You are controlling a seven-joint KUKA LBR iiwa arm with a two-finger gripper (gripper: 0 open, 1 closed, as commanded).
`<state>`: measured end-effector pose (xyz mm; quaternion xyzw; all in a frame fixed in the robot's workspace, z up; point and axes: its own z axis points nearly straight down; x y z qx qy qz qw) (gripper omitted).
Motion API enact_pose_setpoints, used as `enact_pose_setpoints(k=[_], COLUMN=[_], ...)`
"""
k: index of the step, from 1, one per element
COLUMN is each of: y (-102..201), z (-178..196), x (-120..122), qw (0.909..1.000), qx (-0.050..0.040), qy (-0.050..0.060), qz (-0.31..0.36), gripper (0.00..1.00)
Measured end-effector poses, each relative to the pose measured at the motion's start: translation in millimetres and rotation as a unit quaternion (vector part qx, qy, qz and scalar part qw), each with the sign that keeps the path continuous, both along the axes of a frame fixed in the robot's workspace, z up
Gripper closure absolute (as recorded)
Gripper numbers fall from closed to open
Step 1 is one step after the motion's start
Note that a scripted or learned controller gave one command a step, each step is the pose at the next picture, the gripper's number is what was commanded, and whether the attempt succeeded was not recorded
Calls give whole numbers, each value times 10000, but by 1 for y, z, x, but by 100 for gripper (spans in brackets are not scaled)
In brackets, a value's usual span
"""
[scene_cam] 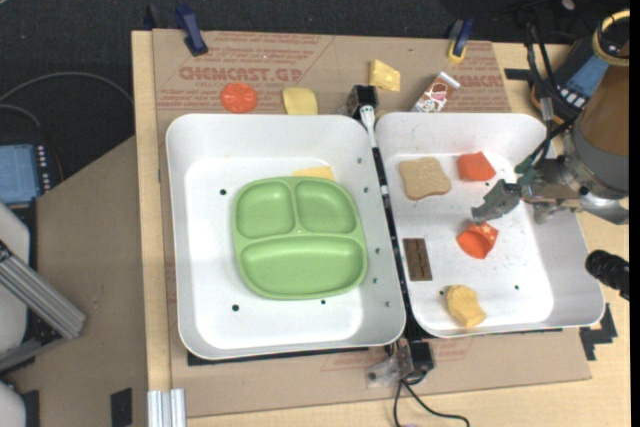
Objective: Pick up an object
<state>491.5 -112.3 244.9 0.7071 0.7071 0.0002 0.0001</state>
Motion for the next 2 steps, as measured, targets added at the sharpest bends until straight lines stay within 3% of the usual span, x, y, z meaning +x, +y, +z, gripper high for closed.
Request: enact_pose_setpoints(k=[1,2], y=[-41,-1], z=[-167,-160], x=[6,68], qw=[10000,10000], qx=[1,-8], qy=[28,-19], qz=[-16,15], gripper=[0,0])
